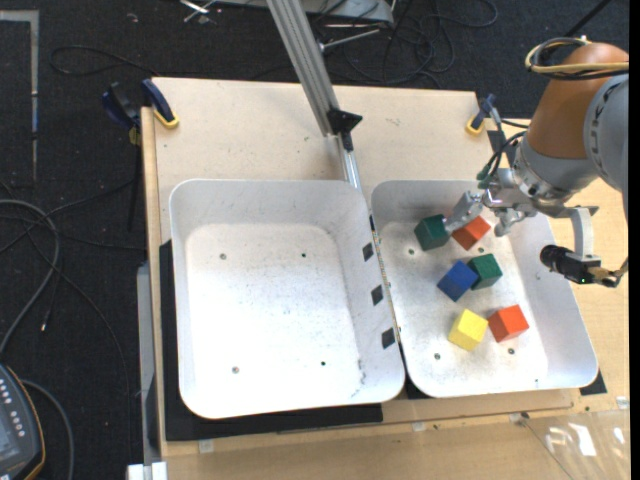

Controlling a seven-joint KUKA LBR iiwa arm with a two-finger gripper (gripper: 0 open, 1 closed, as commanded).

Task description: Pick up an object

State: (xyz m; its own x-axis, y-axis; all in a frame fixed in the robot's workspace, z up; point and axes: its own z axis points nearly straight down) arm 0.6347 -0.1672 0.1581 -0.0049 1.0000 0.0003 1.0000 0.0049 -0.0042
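Gripper (pixel 478 215) low in the right bin (pixel 570 368), fingers spread and straddling the orange-red cube (pixel 471 232), which sits directly beneath them, just right of a dark green cube (pixel 432 232); no grasp evident, closing looks next.

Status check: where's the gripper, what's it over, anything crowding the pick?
Gripper low in right white bin, at the orange-red cube. Dark green cube hard against that cube's left. Blue cube and second green cube sit just below.
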